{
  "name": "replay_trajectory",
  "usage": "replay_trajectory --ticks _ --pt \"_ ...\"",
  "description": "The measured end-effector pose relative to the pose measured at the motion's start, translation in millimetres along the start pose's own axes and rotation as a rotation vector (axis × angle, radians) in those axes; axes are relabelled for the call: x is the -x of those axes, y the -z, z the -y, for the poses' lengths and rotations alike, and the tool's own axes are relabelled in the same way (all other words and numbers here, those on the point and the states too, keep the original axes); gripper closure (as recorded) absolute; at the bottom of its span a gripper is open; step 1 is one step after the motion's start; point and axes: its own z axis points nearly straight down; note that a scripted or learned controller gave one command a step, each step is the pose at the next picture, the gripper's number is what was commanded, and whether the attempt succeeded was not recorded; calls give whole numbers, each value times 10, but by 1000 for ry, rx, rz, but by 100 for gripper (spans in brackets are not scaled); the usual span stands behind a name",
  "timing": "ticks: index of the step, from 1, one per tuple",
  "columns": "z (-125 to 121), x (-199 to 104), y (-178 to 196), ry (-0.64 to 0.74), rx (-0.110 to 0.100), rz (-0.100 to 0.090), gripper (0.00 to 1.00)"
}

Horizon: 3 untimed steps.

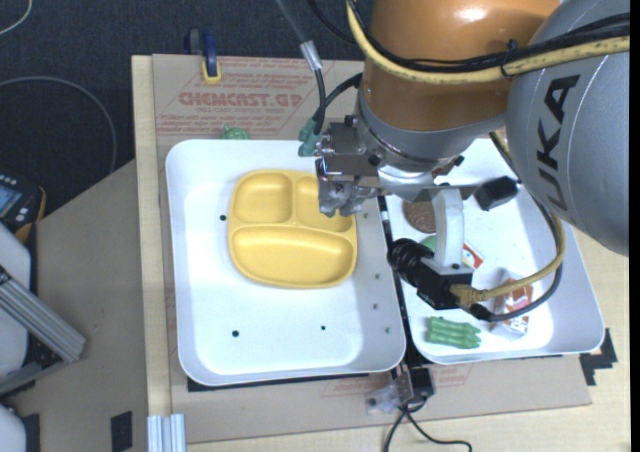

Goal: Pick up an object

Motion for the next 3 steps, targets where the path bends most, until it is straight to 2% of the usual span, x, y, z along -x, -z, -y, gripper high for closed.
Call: replay_trajectory --ticks 3 --pt "-14 -9 292 2 3 1 100"
